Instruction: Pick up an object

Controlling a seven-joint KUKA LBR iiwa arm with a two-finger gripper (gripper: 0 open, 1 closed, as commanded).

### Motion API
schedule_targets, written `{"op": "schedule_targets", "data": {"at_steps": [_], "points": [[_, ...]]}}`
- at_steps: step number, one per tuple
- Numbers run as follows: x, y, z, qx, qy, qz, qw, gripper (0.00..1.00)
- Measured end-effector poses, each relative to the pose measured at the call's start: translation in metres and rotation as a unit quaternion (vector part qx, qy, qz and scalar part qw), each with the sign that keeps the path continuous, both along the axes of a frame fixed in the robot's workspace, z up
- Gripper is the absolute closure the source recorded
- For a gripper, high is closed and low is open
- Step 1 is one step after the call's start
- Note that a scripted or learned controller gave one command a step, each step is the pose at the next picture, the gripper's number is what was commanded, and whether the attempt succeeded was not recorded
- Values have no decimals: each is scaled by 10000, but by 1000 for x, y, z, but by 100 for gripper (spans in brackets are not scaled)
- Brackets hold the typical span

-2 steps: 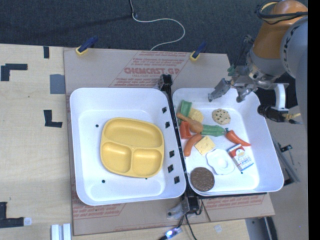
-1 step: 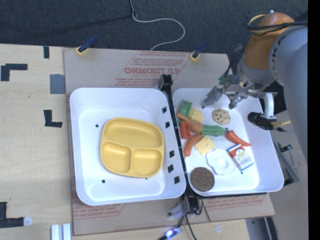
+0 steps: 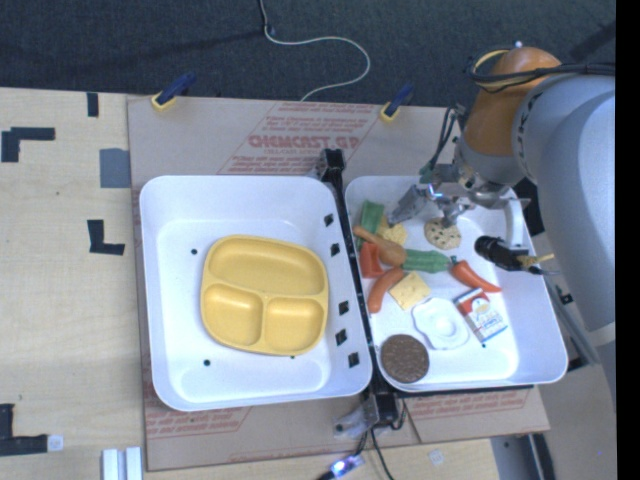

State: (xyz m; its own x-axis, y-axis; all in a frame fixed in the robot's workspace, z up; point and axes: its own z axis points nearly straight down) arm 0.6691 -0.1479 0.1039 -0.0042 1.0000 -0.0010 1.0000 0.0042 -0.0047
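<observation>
The gripper [image 3: 432, 206] hangs low over the far end of the right bin [image 3: 545, 363], just beside the cookie [image 3: 441, 234] in the heap of toy food, seemingly lining up a pick, though its grip I cannot tell.

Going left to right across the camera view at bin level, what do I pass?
Left bin → yellow tray → right bin → brown disc → fried egg → small red box. The toy food clustered under the gripper overlaps, so I leave it out.
</observation>
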Motion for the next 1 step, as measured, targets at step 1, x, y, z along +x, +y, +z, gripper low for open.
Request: {"op": "schedule_targets", "data": {"at_steps": [1], "points": [[4,2,-14,2,-57,-1,10000,0]]}}
